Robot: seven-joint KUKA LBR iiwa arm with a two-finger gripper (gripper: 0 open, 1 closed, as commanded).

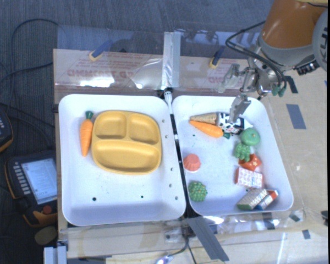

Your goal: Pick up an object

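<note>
We see gripper (pixel 237 110) above black-and-white toy (pixel 231 125), right bin (pixel 275 142) far edge | jaws' spread: we cannot tell | risk: neighbouring carrot (pixel 207 128) and cone (pixel 204 117) crowd the grasp.

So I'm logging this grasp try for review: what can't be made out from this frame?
- End effector: open or shut state, blurred and too small in the camera view.
- Black-and-white item: partly covered by the end effector, identity unclear.
- Arm: cut off by the top right edge.
- Boxes in the right bin: print too small.
</note>
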